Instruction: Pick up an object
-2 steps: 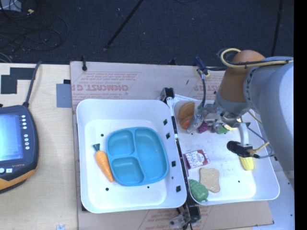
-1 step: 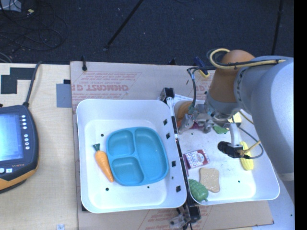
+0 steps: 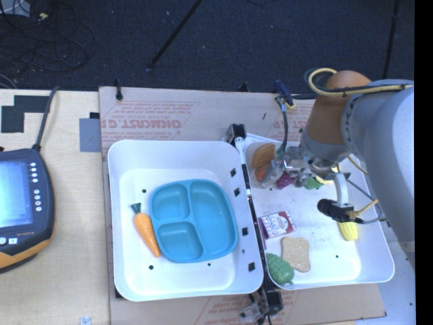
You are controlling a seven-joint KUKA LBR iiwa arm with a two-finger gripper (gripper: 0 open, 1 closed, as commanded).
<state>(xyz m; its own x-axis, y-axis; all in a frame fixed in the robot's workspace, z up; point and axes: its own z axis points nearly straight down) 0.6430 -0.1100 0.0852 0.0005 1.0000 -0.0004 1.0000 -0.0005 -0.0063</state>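
Observation:
My gripper (image 3: 289,170) is down in the far part of the right bin (image 3: 369,266), right over a purple bunch of grapes (image 3: 288,180). A brown bun (image 3: 262,156) lies just to its left, and a small green piece (image 3: 313,182) lies to its right. The wrist hides how the gripper sits on the grapes. Nearer the front lie a red packet (image 3: 276,223), a tan bread slice (image 3: 295,254), a green leafy piece (image 3: 280,269) and a yellow corn cob (image 3: 349,231).
The left bin (image 3: 128,263) holds a blue divided plate (image 3: 192,220) with an orange carrot (image 3: 146,232) beside it. A tablet-like pendant (image 3: 20,198) lies on the bench at the far left. The grey arm (image 3: 379,141) covers the right bin's far right corner.

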